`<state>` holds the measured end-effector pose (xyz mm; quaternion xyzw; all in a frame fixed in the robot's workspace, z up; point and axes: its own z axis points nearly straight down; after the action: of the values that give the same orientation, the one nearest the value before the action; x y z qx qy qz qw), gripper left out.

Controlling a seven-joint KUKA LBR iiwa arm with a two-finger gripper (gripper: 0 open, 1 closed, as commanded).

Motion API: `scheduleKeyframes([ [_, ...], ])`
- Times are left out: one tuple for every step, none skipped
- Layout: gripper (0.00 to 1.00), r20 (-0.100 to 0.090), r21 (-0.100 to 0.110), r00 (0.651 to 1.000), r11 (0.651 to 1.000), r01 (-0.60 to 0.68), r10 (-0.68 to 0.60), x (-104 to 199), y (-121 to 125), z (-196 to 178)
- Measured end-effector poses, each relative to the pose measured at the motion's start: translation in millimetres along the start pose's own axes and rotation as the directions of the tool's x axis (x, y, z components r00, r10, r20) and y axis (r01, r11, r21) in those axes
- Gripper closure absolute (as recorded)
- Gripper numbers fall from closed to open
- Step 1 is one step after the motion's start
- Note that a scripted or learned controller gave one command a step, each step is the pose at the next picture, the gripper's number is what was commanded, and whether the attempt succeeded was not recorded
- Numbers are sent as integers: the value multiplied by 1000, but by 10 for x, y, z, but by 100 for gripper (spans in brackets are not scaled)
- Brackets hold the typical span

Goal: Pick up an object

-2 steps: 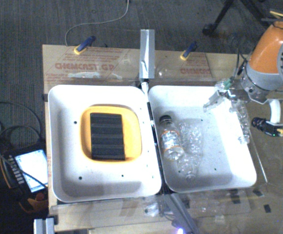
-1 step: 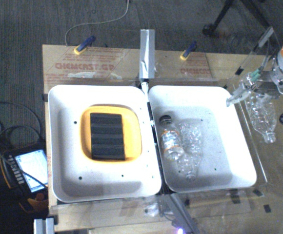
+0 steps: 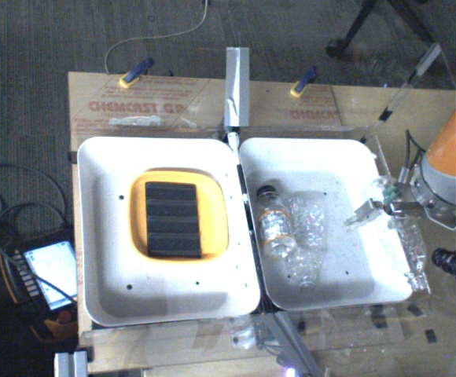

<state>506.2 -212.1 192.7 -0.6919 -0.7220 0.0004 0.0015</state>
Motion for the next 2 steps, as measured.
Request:
scheduleKeyframes([
  [0,1,-3,1000,1000,-7,7,-118,199,-113],
  [0,2,-1,989,989,146,-146,-104,-226,-119],
])
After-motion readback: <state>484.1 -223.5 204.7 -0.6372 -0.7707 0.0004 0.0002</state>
